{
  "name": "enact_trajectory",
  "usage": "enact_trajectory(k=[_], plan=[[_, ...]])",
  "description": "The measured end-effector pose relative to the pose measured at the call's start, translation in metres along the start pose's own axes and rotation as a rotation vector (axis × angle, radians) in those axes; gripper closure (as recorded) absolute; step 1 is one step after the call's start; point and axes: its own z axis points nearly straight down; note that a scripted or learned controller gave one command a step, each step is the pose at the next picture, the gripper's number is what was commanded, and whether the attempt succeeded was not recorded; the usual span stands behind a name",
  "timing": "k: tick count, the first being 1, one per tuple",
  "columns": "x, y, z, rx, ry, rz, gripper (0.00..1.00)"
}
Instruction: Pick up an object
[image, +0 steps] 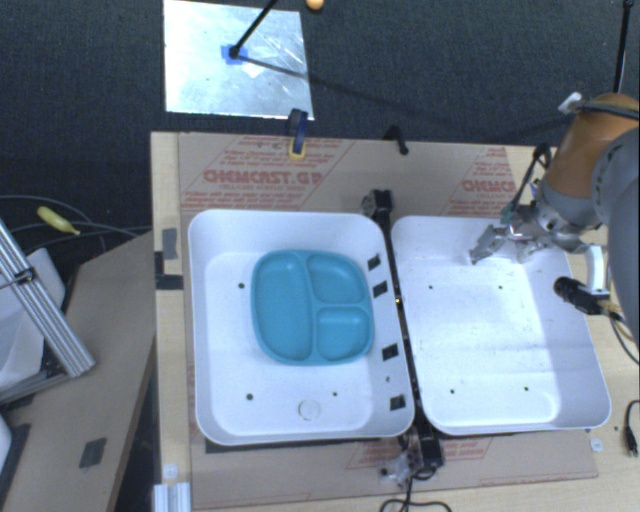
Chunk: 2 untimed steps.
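A blue divided plate (310, 305) lies flat in the middle of the left bin (215, 300). A small pale round disc (308, 408) rests on that bin's floor near its front wall. My gripper (492, 246) hangs over the far right part of the right bin (500, 400), well away from the plate. Its fingers (478, 252) point down and to the left, spread apart, with nothing between them.
Black clips (380, 290) line the seam between the two bins. Both bins sit on a cardboard sheet (260, 175). A shiny foil sheet (235, 60) lies behind the bench, and an aluminium frame (40, 310) stands at the left.
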Motion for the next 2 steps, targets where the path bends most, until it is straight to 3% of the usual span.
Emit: enact_trajectory(k=[1,2], plan=[[-0.002,-0.091,0.002,0.008,0.002,0.009,0.0],[-0.001,-0.087,-0.01,-0.001,-0.001,0.005,1.0]])
